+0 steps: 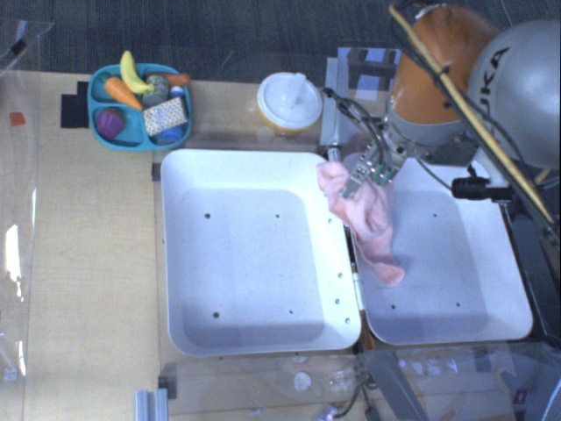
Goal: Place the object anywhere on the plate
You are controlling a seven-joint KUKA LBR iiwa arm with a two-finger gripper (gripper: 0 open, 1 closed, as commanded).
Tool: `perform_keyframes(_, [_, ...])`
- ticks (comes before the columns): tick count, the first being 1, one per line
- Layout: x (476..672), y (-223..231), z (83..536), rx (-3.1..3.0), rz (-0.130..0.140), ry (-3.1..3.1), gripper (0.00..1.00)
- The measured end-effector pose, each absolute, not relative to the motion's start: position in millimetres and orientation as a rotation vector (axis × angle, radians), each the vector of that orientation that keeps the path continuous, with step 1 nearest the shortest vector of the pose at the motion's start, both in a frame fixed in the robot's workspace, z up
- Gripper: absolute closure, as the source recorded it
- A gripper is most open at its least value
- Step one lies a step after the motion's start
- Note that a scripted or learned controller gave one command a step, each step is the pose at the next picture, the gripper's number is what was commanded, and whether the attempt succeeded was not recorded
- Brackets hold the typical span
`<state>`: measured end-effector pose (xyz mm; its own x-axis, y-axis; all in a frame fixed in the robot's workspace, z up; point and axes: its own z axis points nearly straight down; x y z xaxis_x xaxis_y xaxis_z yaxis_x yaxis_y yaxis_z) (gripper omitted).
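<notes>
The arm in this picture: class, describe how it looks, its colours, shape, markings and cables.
The arm is rounded and grey, with dark KUKA lettering and an orange band above the wrist. Black cables loop near the small metal gripper.

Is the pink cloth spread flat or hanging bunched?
Hanging bunched: the pink cloth droops in folds from the gripper, over the right bin.

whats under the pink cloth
The pink cloth hangs from the claw over the seam between the two white bins. Its folds cover part of the rims; anything beneath is hidden.
</notes>
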<state>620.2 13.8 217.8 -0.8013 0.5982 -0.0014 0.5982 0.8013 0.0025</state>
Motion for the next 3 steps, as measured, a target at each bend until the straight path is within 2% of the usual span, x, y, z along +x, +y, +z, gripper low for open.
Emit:
perform_keyframes(2, [635.1, 114, 225, -0.004, 0.005, 3.136, 1.00])
perform_keyframes(3, [635.3, 114, 226, -0.004, 0.005, 3.135, 0.00])
